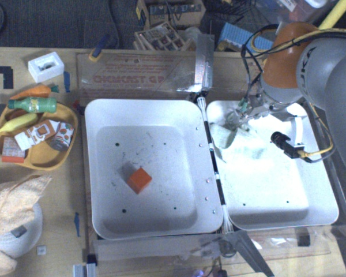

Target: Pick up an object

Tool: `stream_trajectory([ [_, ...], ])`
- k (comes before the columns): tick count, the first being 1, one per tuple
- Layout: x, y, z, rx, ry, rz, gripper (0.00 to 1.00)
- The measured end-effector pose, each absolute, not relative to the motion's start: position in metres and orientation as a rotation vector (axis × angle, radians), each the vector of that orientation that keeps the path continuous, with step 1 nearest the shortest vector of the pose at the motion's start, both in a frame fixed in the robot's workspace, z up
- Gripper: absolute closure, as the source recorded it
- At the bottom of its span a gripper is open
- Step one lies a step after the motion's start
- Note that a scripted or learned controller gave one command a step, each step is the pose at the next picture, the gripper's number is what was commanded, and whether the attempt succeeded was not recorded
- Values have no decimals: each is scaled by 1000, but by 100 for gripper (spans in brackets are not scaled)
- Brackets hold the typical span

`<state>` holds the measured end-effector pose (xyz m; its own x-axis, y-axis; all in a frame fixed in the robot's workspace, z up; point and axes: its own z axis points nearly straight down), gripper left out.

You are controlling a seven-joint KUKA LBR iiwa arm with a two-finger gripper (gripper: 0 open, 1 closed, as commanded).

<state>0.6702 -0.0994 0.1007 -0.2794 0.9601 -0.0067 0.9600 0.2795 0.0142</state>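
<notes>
One orange block point(140, 180) was seen lying in the left bin point(104, 120), near its middle. The gripper point(240, 119) was positioned over the far left part of the right bin point(323, 209), well apart from the block

Faint reddish lettering across clear plastic sheet point(139, 77) lying flat on table point(75, 55) behind left bin point(98, 115); first word resembles "CHOKOBOT", remainder blurred, reading uncertain. Printed packets in yellow bowl point(41, 159) at left carry red-and-white graphics, wording too small to read. Small white box point(46, 67) near table's far left corner bears dark panel, no legible characters. No other readable text, numbers or signs.
</notes>
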Motion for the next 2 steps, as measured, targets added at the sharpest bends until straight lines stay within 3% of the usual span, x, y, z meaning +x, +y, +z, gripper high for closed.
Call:
stream_trajectory([
  [1,668,-34,186,1938,2468,3,100],
  [2,668,-34,186,1938,2468,2,0],
])
